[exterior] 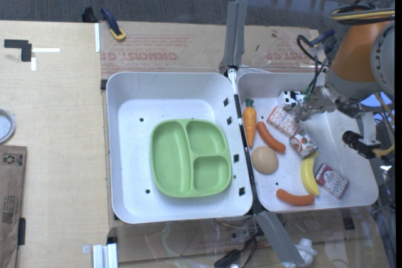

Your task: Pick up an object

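Observation:
The right bin (352, 201) holds several toy foods: a carrot (250, 124), a sausage (271, 137), a second sausage (295, 198) near the front, a round bun (264, 160), a banana (308, 176), a red-and-white packet (282, 121), a small carton (303, 144), another red packet (331, 180) and a black-and-white cow toy (289, 98). My gripper (306, 110) hangs low over the back of this bin, just right of the red-and-white packet and beside the cow toy. Nothing shows between its fingers.
The left bin (125, 154) contains a green divided plate (191, 157). A grey divider post (235, 34) rises between the bins at the back. The arm's orange band (355, 50) and grey wrist overhang the right bin's back right corner. A blue-and-yellow clamp (112, 24) lies behind the left bin.

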